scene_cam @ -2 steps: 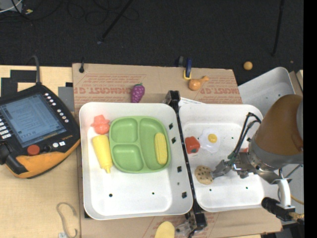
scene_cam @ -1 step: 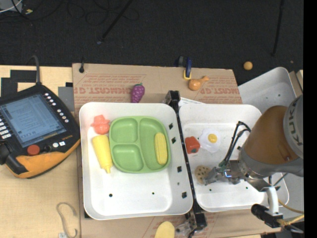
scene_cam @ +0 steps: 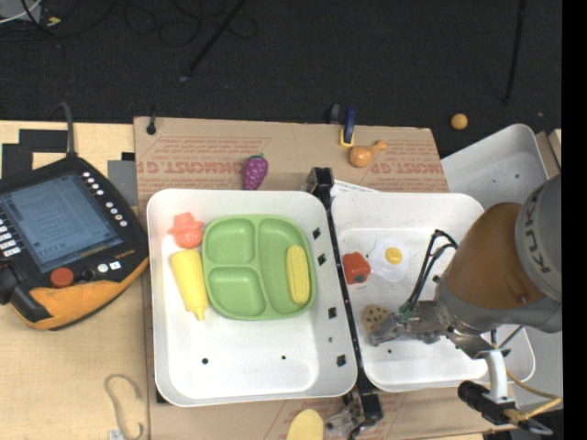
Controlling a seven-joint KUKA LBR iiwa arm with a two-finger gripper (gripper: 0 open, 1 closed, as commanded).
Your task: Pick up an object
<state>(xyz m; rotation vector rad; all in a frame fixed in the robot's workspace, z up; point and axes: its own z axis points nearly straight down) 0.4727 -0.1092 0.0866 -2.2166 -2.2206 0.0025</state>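
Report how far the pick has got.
Done: the arm has reached into the right bin, with the claw low beside the brown cookie. In hand: nothing visibly lifted. Left: a grasp and lift; the cookie, red piece and egg lie on the bin floor.

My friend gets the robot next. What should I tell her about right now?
Hand: low in the right bin, beside the brown cookie; can't tell whether it's open or gripping.
Right bin: red toy, fried egg, cookie.
Left bin: green tray holding corn, yellow bottle, pink toy.
Done: nothing lifted.
Left: grab one thing and raise it.
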